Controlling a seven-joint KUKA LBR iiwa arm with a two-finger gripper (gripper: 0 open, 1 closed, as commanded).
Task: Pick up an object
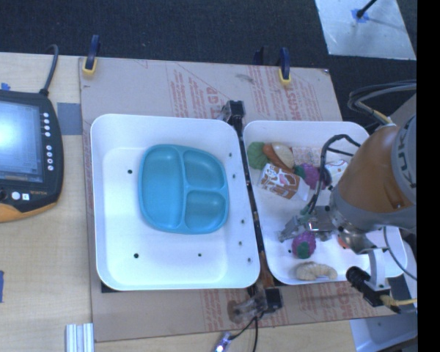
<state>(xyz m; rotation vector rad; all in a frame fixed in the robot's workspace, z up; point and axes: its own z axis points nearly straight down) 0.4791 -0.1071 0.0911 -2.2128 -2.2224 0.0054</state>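
Observation:
My gripper (305, 230) hangs low over the right bin (275, 268), in its lower middle. Directly beneath and touching it in the view lies a small purple and green toy (303, 246). A beige, bread-like piece (315, 271) rests near the bin's front wall. Further back lie a brown and white packet (279, 182), a green piece (257, 152), a tan piece (282, 153) and a purple piece (309, 173). The arm's orange band (370, 174) covers the bin's right part.
The left bin (117, 262) holds a blue divided plate (183, 189). A tablet-style pendant (18, 152) lies at the far left of the bench. Black cables (337, 144) loop over the right bin's back corner. Clamps (284, 61) pin the cardboard at the back.

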